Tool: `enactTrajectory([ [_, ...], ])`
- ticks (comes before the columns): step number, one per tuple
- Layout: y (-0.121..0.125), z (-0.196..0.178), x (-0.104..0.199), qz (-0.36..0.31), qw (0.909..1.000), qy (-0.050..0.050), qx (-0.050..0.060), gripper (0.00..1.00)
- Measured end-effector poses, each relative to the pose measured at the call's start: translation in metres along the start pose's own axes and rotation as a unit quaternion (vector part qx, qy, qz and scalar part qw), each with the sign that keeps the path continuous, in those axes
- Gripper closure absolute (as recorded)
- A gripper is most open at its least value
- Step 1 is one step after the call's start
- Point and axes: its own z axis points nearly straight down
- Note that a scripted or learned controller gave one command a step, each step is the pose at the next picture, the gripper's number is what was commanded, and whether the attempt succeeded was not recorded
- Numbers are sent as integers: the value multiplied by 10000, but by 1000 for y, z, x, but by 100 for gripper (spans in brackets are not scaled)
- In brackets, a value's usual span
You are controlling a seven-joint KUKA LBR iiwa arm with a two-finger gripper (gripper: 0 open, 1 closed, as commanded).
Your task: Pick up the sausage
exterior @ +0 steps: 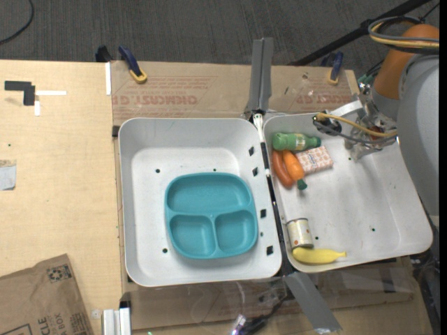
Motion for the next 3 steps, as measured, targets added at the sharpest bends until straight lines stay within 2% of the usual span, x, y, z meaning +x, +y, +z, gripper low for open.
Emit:
enactTrajectory([
  [1,-2,0,0,9,10000,-2,-4,0],
  [2,-19,1,0,18,10000,-25,4,0],
  [3,23,-1,-7,-104,9999,10,52,0],
])
